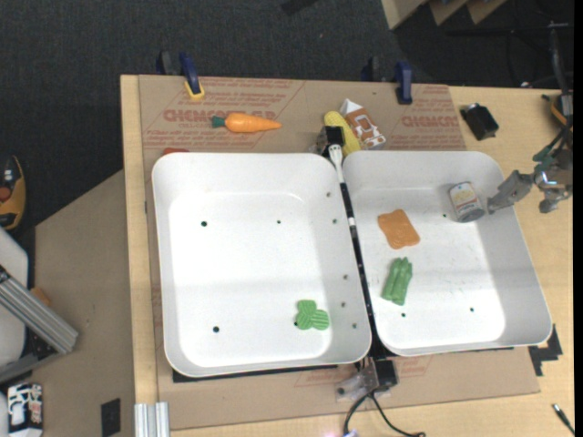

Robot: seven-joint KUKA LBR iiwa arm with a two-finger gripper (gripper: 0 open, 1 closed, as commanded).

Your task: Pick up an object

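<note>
Because the small grey can (465, 200) lies in the right bin (510, 326) just beside our hand (506, 192), we judge it the likeliest pick. We cannot tell the hand's state; the orange piece (398, 228) lies farther off.

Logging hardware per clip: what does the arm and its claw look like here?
Little of it is in frame. At the right edge a grey metal claw extends from a bulkier grey metal wrist block, reaching over the right bin. No cables or markings are discernible.
</note>
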